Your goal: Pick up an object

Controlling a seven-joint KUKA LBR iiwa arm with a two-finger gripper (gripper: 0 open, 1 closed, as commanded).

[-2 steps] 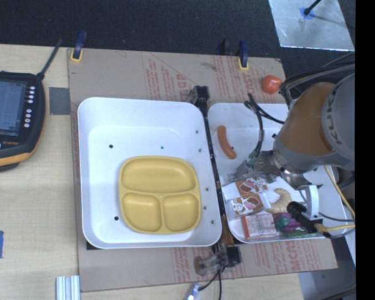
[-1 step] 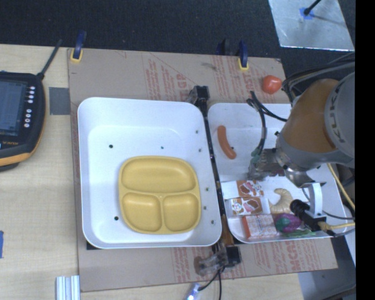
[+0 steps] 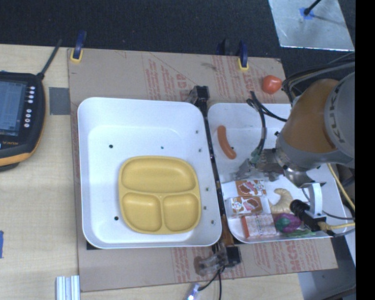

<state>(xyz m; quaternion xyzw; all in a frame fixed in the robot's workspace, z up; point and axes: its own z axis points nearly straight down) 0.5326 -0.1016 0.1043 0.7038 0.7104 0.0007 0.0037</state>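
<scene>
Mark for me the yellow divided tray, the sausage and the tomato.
yellow divided tray (image 3: 159, 194): camera view, centre ridge where compartments meet.
sausage (image 3: 225, 142): camera view, middle of its length.
tomato (image 3: 271, 84): camera view, centre of its top.

teach pendant (image 3: 9, 119) left (bench edge), blue clamps (image 3: 78, 45).

The arm (image 3: 319, 120) reaches in from the right side of the camera view, its grey casing and orange band bulking over the right-hand bin. It bends downward at the wrist, with the end effector (image 3: 257, 163) pointing left and low, near the bin's middle. Black cables loop from the wrist back toward the arm's body. The metal tip is small and blurred.
</scene>
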